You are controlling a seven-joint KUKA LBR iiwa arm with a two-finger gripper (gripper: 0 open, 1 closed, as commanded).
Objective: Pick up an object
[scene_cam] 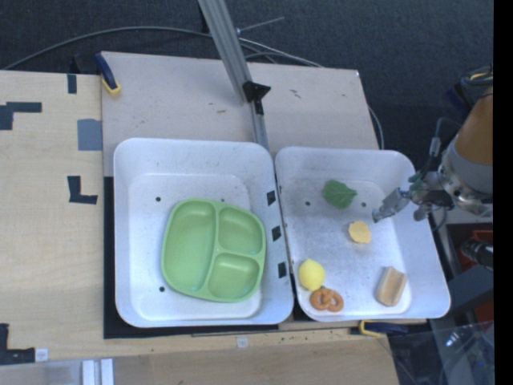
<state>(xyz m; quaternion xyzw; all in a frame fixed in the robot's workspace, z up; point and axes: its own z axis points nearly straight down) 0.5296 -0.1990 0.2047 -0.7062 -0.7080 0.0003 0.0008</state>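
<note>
The right bin (pixel 417 251) holds several small items. A green leafy piece (pixel 339 192) lies near its back, and a small yellow chunk (pixel 360 232) lies in its middle. Along the front sit a yellow ball (pixel 311 275), a brown pretzel (pixel 326 299) and a tan bread-like block (pixel 390 285). My gripper (pixel 398 212) hangs over the bin's right side, just right of the yellow chunk and above it. Its fingers are open, with nothing between them.
The left bin (pixel 132 215) holds a green divided plate (pixel 214 249). A grey metal pole (pixel 228 38) slants down from the back to the bins' shared wall. Bare bench lies behind the bins, and a wooden table top lies to the left.
</note>
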